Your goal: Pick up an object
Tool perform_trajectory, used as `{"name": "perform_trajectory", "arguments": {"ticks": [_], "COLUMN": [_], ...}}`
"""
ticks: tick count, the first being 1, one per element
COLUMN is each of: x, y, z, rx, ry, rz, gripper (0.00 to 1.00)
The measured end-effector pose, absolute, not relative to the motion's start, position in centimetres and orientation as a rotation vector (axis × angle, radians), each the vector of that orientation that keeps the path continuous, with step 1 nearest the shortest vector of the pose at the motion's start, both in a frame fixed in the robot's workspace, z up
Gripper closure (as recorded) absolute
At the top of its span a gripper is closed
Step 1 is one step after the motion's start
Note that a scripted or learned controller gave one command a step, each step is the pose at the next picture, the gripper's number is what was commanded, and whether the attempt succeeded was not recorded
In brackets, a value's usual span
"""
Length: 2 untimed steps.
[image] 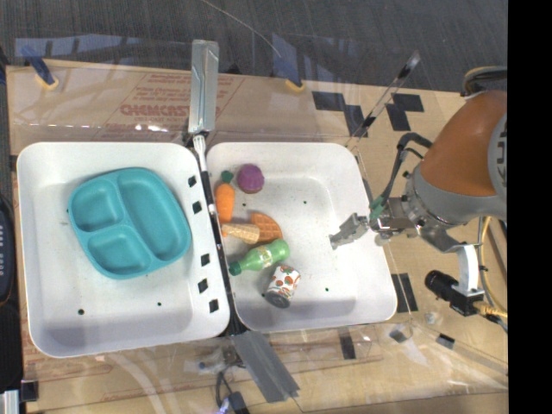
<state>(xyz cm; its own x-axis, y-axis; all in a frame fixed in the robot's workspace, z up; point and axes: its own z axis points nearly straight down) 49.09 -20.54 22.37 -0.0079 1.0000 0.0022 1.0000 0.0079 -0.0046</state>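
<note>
The right bin [336, 166] holds a purple ball [250, 178], an orange carrot [225, 202], a waffle cone with an orange piece [252, 228], a green bottle [260, 256] and a small printed can [281, 285], all clustered at its left side. My gripper [348, 230] hangs over the right part of this bin, well to the right of the toys. Nothing is seen between its fingers.
The left bin [43, 300] carries a teal divided plate [128, 221]. A metal divider [204, 89] runs between the bins. The grey and orange arm [457, 171] reaches in over the right bin's right rim.
</note>
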Motion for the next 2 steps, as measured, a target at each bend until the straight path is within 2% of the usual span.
{"name": "perform_trajectory", "arguments": {"ticks": [1, 2], "x": [48.1, 56.1], "y": [-15.4, -17.7], "z": [9.9, 9.2], "rx": [-2.246, -2.811], "ry": [-2.181, -1.395], "rz": [0.007, 0.002], "gripper": [0.0, 0.0]}}
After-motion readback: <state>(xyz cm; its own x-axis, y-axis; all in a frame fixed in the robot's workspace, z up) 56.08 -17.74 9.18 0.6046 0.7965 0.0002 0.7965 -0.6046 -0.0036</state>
